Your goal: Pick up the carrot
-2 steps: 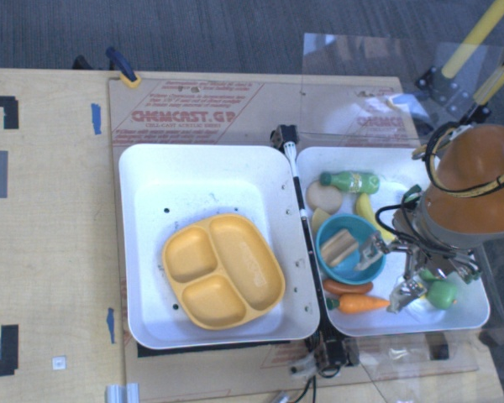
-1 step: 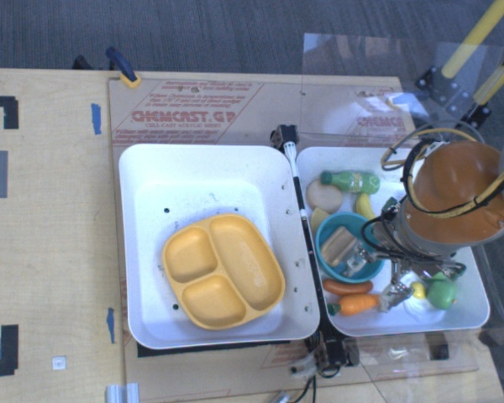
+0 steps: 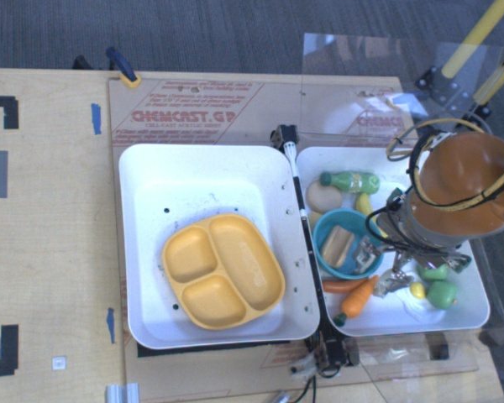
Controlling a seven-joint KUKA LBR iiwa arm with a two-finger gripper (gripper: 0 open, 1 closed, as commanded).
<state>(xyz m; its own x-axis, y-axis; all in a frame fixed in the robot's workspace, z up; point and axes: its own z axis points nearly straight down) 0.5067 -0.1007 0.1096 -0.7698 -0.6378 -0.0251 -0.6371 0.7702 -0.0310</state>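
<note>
Camera view, looking down at a slant. Two white bins side by side on tabletop [image 3: 42,250], w/ black divider strip between. Left bin [image 3: 151,183] roomy: wide bare floor along top and left walls, only a yellow 3-compartment plate [image 3: 224,270] lying toward lower middle, all compartments bare. Right bin [image 3: 475,313] crowded, little free floor; some bare white along bottom wall and lower right corner.

Carrot [image 3: 359,298] lying on right bin floor near lower left corner, tilted, green end down-left, orange body pointing up-right; just below blue bowl [image 3: 326,235], beside a thin red-orange piece [image 3: 336,285] at its upper left. Bowl w/ a tan block inside. Above bowl: beige rounded item [image 3: 322,197], green bottle [image 3: 349,181] on its side, bit of yellow next to it. Lower right: green fruit [image 3: 442,293], small yellow item [image 3: 417,290].

Arm in from right, orange band [image 3: 460,179] over right bin's upper right, cables looped round it. Gripper [image 3: 392,280] low over bin, just right of carrot's upper end, metal tips near it; jaws' state — cannot tell, too small and cluttered. Nothing seen pinched.

Cardboard sheet [image 3: 185,107] w/ red print under bins, blue tape marks on wood tabletop, grey carpet beyond top edge.
</note>
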